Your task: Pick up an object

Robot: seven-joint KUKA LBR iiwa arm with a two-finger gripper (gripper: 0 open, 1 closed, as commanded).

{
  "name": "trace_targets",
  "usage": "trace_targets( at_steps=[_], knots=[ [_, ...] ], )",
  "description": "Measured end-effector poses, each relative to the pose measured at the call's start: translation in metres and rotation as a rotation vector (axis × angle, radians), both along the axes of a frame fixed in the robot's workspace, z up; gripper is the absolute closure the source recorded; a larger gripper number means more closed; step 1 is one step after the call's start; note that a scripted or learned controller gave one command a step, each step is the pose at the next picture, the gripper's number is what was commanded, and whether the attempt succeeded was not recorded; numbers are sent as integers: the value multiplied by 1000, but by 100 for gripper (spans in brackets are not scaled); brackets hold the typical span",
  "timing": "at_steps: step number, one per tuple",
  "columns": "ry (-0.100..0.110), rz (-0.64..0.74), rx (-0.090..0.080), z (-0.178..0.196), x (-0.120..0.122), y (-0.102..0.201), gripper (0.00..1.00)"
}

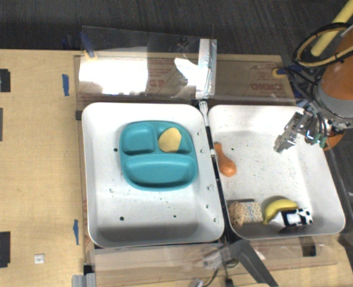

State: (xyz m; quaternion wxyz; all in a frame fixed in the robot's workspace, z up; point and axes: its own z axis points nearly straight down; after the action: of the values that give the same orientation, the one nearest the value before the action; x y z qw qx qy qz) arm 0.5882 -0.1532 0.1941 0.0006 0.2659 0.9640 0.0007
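Gripper (pixel 284 142): over right bin (pixel 319 115), fingers' state cannot tell
Right bin: carrot (pixel 226 162), banana (pixel 279 208), sponge (pixel 245 212)
Left bin (pixel 98 160): teal tray (pixel 158 163), lemon (pixel 169 140) in it

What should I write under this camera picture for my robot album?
Robot gripper hovers over the right bin holding a carrot, banana and sponge; a teal tray sits left.

Bright, even overhead light fills the scene, strong white glare burns out the clear plastic sheet (pixel 146 70) behind the two shallow white bins (pixel 98 160), shadows stay soft and faint, and the grey two-finger gripper (pixel 284 143) looks slightly blurred.
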Motion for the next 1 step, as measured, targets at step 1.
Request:
trace_targets(
  at_steps=[1],
  knots=[
    [-15,53,-6,116,-33,-17,100]
  ],
)
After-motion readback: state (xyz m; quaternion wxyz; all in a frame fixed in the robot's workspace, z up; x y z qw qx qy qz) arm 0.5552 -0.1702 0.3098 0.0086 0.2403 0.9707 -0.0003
